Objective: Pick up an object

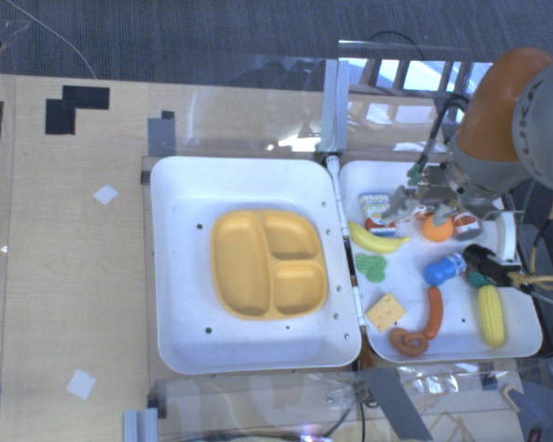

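The right bin (525, 339) holds several toy foods. A yellow banana (375, 239) lies at its left side, with a green piece (371, 265) just below it. An orange fruit (436, 228) and a white-and-red packet (376, 206) sit near the bin's back. My gripper (422, 199) hangs over the back of this bin, just above the orange and to the right of the packet. A blue object (442, 270), a red sausage (433, 309), a brown ring (409, 342), a cracker-like yellow square (384, 312) and a corn cob (490, 315) lie toward the front.
The left bin (180, 330) holds a yellow divided plate (268, 262) at its middle. A raised divider (346, 247) separates the two bins. A clear wall stands behind both bins. The arm's orange band (498, 109) looms over the right bin's back right corner.
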You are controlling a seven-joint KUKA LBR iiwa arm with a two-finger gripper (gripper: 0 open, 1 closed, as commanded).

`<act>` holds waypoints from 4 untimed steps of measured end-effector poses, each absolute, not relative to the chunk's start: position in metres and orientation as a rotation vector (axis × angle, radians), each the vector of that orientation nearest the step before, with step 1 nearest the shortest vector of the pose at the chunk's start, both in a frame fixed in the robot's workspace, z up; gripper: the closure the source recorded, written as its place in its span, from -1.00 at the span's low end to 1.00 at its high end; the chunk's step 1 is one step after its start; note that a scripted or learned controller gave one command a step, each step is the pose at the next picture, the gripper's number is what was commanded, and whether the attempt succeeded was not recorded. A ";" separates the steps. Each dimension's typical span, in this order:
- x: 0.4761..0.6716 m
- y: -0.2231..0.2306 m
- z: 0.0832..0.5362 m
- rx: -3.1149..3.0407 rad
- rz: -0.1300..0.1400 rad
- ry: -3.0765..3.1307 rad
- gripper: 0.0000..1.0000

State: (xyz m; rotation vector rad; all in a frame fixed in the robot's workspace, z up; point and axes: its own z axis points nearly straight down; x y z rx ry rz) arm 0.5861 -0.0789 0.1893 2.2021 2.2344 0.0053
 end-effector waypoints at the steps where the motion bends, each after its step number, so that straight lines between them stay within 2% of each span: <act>1: 0.563 -0.124 0.090 2.128 0.012 2.297 -1.00; 2: 0.565 -0.141 0.089 2.197 0.012 2.232 -1.00; 3: 0.616 -0.156 0.088 2.251 0.010 2.181 -1.00; 4: 0.619 -0.156 0.103 2.238 0.017 2.181 1.00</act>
